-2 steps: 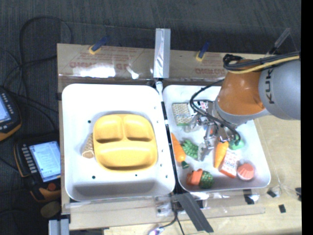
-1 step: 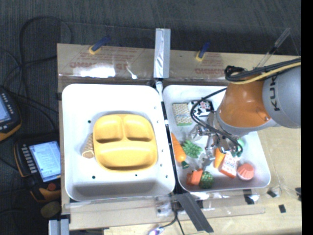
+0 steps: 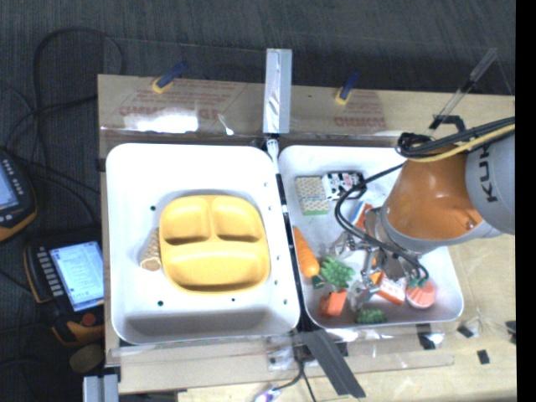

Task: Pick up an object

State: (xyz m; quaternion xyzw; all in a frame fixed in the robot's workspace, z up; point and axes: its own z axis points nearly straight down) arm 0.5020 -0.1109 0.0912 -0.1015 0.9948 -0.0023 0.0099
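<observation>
- Dark carpet surrounds the bench (image 3: pixel 469 107); two white bins sit side by side on it; I see a handheld pendant (image 3: pixel 74 276) lit up at the far left.
- Left bin (image 3: pixel 126 224) carries a yellow divided tray (image 3: pixel 215 241) with a tan cone-like piece (image 3: pixel 152 250) tucked at its left edge.
- Right bin (image 3: pixel 448 300) holds the clutter I am after: an orange carrot (image 3: pixel 306 255) against its left wall, a green leafy toy (image 3: pixel 337 271) just beside that, a small patterned card (image 3: pixel 311 193) near the back, a red-and-white piece (image 3: pixel 420 292) at the front right.
- My gripper (image 3: pixel 368 285) hangs low over the pile near the leafy toy; wiring masks it, so whether it is apart or together I cannot tell; nothing is visibly clamped.
- To do this well I would pick one isolated piece, centre over it, descend straight, and confirm a hold before lifting.
</observation>
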